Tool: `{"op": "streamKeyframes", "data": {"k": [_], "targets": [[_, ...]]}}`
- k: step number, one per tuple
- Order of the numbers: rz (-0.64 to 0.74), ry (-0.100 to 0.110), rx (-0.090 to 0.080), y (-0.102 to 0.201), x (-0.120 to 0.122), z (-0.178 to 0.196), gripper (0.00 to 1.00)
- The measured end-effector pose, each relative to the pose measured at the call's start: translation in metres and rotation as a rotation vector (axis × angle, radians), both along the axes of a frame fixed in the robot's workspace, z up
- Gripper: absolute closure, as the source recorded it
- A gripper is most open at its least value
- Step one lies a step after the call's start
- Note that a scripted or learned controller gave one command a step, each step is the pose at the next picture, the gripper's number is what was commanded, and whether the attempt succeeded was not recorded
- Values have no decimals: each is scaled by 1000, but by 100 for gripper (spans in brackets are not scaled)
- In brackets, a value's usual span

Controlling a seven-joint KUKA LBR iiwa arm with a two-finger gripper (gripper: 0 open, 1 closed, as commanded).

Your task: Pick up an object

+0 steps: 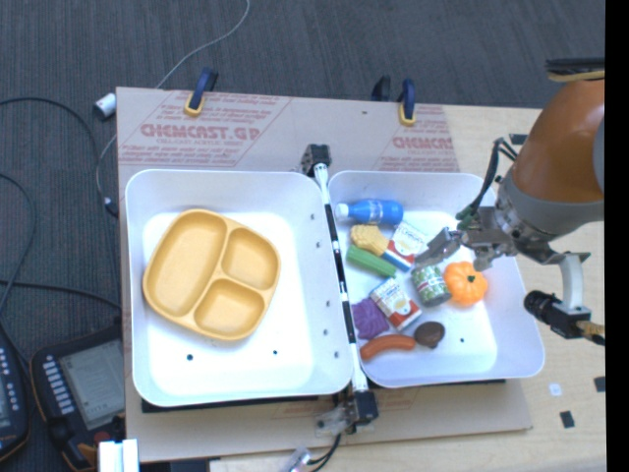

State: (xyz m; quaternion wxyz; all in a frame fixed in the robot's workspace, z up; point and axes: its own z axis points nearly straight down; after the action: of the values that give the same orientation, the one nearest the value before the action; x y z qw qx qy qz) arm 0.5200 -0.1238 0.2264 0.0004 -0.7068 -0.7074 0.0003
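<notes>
Tool is down over the right bin, hanging off the grey arm with its orange band, and its dark fingers sit right by the little green can and the orange pumpkin. Honestly can't tell if it's clenched or released, the tips blur into the clutter, and nothing is clearly between them.

Stuff in that right bin, all bunched toward its left half: a blue bottle lying on its side at the top, a corn cob under it, a green veggie just below that, a white carton with red on it, another small red and white box, a purple packet, a sausage and a brown lump near the front. Labels on the packs are too small to read.

Left bin has a yellow three-compartment tray sitting in it.

Only writing I can read is on the brown board on the bench behind the bins: "CHEMCAST GP" in red, printed twice. Two blue and yellow clamps pin its far edge.
</notes>
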Motion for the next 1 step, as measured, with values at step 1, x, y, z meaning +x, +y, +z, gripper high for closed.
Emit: {"op": "streamKeyframes", "data": {"k": [1], "targets": [[0, -12, -3, -17, 68, -138, 0]]}}
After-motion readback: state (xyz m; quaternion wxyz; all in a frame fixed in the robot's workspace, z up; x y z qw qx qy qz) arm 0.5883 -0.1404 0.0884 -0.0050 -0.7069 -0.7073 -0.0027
